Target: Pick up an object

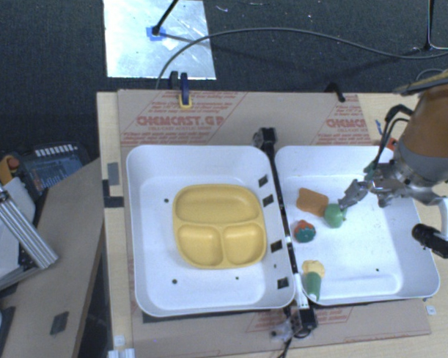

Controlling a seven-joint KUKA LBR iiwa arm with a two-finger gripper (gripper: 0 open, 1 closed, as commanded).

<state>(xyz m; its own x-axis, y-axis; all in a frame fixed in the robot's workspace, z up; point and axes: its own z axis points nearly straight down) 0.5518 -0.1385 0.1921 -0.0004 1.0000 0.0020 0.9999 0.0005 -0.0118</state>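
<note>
In the right bin [403,278] lie an orange block [311,200], a small green ball [333,216], a teal and red piece [304,231], and a yellow and green piece [311,276] by the front left corner. My gripper [349,199] reaches in from the right, low over the bin. Its tip sits at the upper right side of the green ball, touching or almost touching it. The orange block is just left of the tip.
The left bin [144,214] holds a yellow divided tray [218,225]. A black clip strip [278,209] runs along the joint between the bins. The arm's orange band [435,123] hangs over the right bin's far right side.
</note>
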